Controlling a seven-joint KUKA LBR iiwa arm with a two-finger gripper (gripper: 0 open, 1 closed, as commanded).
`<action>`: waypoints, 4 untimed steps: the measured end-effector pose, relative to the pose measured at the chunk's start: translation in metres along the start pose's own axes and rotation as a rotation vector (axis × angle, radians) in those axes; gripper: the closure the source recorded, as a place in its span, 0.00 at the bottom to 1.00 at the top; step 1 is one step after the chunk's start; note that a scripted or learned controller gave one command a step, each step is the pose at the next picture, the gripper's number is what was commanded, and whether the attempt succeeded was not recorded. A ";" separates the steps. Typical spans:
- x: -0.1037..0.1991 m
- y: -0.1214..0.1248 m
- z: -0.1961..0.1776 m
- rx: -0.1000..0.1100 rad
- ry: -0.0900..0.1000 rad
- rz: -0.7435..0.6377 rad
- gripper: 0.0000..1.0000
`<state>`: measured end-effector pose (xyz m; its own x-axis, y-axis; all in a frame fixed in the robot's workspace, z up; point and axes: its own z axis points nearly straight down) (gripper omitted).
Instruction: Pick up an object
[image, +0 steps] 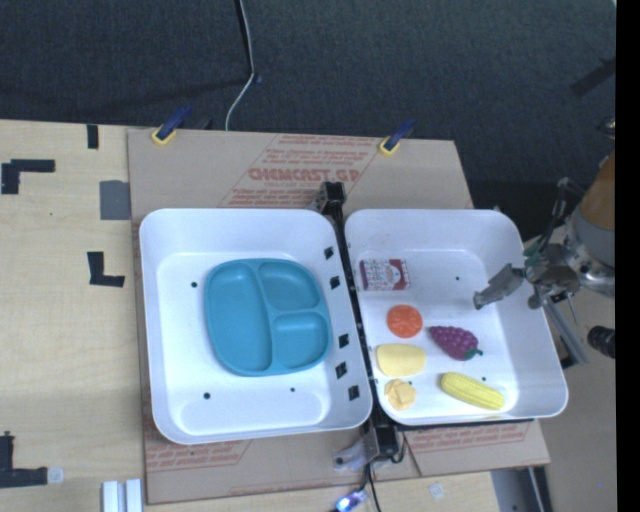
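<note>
A blue divided plate (268, 316) fills the left bin (160, 300). In the right bin (500, 235) lie a corn cob (472, 391), purple grapes (454, 341), a yellow block (400, 358), an orange round (405, 321) and a small labelled packet (383, 273). The gripper (515, 283) hangs over that bin's right side, nothing visibly held; its opening cannot be told.

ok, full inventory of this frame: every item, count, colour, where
bins: 2, white, side by side on the bench
plate: 1, blue, three compartments, left bin
packet: 1, red and white, right bin, far left part
orange slice: 1, orange, right bin, middle
grapes: 1, purple, right of the slice
yellow block: 1, yellow, below the slice
small piece: 1, yellow-orange, near left corner
corn: 1, yellow, near edge
clips: 2, blue-yellow, cardboard's far edge
gripper: 1, grey, over right bin's right side
</note>
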<state>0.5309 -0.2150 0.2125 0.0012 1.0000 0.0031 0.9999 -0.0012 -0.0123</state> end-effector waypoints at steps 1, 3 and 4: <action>0.000 0.002 -0.004 -0.007 -0.002 -0.002 0.00; 0.006 0.009 0.110 -0.003 0.001 -0.002 0.00; 0.006 0.010 0.130 -0.009 -0.004 -0.003 0.00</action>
<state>0.5389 -0.2091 0.0829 -0.0014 1.0000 -0.0011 1.0000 0.0014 -0.0030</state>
